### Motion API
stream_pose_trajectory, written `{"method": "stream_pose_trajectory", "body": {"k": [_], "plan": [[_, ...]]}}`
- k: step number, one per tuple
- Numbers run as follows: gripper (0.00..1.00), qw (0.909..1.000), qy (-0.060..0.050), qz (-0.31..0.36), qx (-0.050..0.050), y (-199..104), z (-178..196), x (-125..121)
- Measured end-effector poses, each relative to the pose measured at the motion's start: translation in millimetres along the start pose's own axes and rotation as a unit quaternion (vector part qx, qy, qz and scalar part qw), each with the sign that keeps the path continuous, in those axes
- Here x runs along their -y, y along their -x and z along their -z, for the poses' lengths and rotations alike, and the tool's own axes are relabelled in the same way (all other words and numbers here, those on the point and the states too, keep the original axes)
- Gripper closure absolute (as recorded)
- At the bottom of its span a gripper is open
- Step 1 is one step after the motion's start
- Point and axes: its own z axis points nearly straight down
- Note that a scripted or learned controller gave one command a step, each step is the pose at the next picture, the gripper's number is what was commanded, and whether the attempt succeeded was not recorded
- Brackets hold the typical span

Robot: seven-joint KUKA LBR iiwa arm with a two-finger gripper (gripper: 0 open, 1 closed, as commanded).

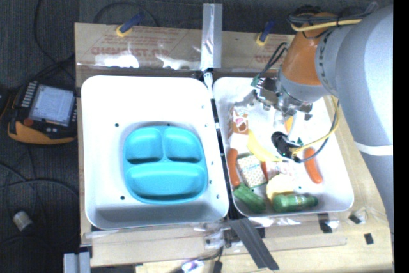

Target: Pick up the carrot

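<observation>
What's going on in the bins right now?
The KUKA arm's gripper hangs over the right bin, above a heap of toy food. I cannot see it holding anything. An orange carrot-like piece lies near that bin's right wall, apart from the gripper. The left bin holds a blue divided tray.

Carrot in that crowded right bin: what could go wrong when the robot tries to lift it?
The carrot lies near the bin wall, which may leave little room to close around it on that side. A similar orange-red stick lies at the bin's other side, so the wrong one might get grabbed.
</observation>
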Motion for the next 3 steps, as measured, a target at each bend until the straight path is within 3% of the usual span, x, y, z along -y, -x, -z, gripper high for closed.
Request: {"method": "stream_pose_trajectory", "body": {"k": [1, 2, 3], "plan": [[0.00, 0.9976, -0.028, 0.063, 0.006, 86.1, 20.3, -19.8], [0.00, 0.9988, -0.027, 0.041, 0.004, 95.6, -25.3, -34.1], [1.00, 0.9986, -0.032, 0.041, 0.004, 94.2, -21.3, -33.4]]}}
